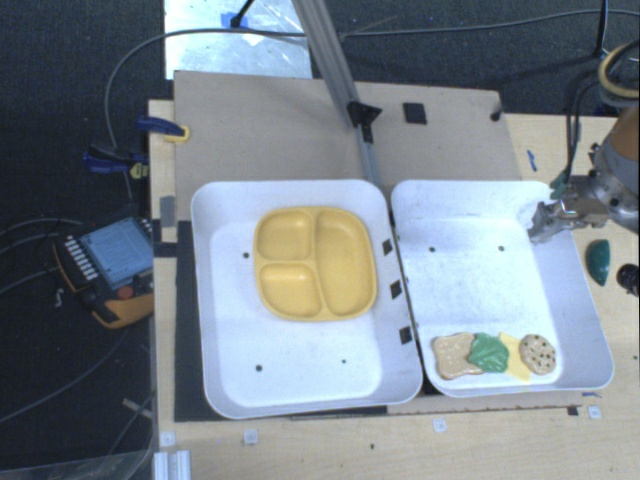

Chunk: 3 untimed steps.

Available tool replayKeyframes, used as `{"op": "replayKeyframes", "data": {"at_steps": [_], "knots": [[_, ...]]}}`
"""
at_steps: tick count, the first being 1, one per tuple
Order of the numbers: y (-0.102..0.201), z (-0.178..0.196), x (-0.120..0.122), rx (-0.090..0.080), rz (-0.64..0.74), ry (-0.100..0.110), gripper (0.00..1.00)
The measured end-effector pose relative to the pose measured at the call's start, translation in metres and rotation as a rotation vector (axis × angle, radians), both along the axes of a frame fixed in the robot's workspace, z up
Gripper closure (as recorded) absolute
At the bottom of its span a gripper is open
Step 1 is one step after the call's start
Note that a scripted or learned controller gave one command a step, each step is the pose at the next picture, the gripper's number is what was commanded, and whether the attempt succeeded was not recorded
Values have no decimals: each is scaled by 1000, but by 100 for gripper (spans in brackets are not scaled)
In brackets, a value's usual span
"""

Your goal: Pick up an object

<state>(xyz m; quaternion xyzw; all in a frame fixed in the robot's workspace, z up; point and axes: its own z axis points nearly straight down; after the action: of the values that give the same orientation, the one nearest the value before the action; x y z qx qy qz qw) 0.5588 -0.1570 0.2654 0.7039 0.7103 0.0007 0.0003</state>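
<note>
Several small toy foods lie along the near edge of the right bin [480,268]: a tan toast slice [455,356], a green leafy piece [489,352], a yellow piece [514,360] and a chocolate-chip cookie [538,353]. My gripper [546,220] hangs at the right bin's far right rim, well behind the foods and apart from them. Nothing shows between its fingers.
A yellow three-compartment plate [315,263] sits in the left bin [300,368]. A teal object [598,260] lies on the bench just outside the right bin's right wall. A metal pole [330,53] slants over the board behind the bins.
</note>
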Motion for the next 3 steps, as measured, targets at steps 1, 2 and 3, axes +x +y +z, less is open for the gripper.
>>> {"op": "replayKeyframes", "data": {"at_steps": [1, 2, 3], "knots": [[60, -9, -13, 1, 1, 1, 100], [119, -6, -13, 2, 3, 0, 100], [166, -17, -13, 1, 0, 1, 100]]}}
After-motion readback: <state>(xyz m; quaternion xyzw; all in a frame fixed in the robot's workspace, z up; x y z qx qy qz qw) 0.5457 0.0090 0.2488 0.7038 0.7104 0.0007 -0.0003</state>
